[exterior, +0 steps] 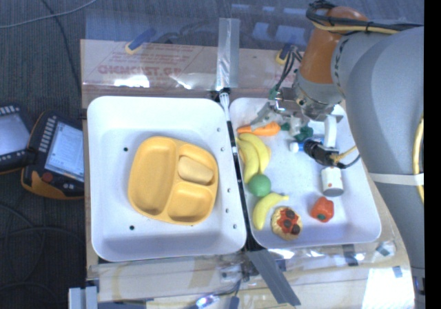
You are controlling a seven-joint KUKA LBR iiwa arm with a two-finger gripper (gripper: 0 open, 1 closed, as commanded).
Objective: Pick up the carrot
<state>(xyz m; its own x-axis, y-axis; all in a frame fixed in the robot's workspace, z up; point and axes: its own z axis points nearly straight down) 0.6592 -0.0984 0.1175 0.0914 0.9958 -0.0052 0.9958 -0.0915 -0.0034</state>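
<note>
Carrot (265, 130) is lying near the far left corner of the right bin (358, 225), orange and slim, stretched roughly left to right just above the top of the banana bunch (253, 153). The claw (284, 113) is hanging directly over the carrot's right end, coming down from the grey arm (375, 94) with its orange band (320, 52); its metal tips are sitting right at the carrot, seemingly touching it or just above it, though whether they are spread or pinched together is something I cannot tell from this angle, and nothing is showing clearly between them. Below the bananas a green lime (259, 185) is resting, with a second small banana (265, 207) beside it and a slice of toy pizza (286, 222) near the bin's front edge. A red pepper (322, 210) is sitting further right, and a small white cylinder (332, 181) is standing above it. The left bin (110, 232) is holding a yellow divided tray (173, 179), lying well apart from the carrot and the claw.
</note>
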